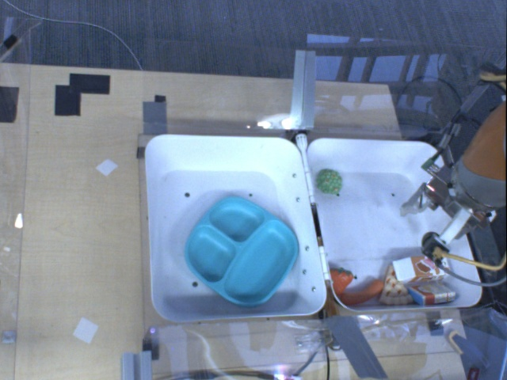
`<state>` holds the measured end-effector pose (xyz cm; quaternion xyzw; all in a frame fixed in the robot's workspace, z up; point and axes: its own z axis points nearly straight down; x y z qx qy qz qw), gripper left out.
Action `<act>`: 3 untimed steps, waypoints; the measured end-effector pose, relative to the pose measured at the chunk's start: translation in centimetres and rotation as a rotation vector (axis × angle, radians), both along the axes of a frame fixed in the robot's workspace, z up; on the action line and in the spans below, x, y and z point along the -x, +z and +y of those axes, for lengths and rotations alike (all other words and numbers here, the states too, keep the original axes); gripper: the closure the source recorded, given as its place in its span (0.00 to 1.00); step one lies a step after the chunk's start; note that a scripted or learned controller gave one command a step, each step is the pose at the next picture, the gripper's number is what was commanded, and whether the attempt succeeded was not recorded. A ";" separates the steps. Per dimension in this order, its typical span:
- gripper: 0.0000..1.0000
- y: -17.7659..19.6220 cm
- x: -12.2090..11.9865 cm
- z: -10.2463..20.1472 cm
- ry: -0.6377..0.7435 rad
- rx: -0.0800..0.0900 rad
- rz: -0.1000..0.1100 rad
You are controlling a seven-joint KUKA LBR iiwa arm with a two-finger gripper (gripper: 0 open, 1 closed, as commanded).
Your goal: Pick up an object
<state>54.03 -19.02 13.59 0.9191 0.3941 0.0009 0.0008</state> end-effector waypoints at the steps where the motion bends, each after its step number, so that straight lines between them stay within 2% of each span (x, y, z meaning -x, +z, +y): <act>1: 0.00 -4.7 4.1 -0.4 -0.131 -0.001 -0.008; 2: 0.00 -4.6 4.9 7.4 -0.116 0.000 -0.012; 3: 0.00 -4.6 4.9 9.3 -0.337 0.003 -0.016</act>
